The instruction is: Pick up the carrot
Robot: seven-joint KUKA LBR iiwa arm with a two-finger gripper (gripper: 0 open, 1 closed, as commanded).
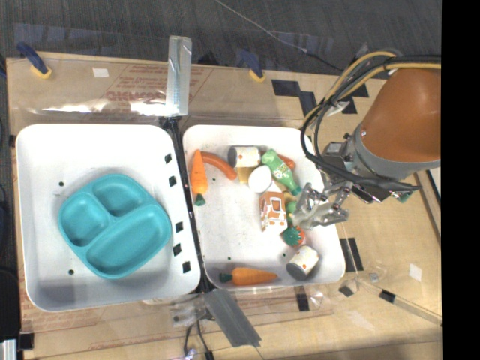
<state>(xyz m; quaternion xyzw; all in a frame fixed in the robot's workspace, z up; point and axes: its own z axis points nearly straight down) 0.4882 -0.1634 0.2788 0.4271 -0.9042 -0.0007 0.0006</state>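
Hand [311,210] hangs over the right bin [225,250] — whether spread or closed, I cannot tell.

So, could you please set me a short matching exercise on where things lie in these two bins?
Things:
1. plate
2. carrot
3. gripper
4. cup

Places:
A. right bin's left wall
B. right bin's near right corner
C. left bin
D. right bin's right side

Pairs: 1-C, 2-A, 3-D, 4-B
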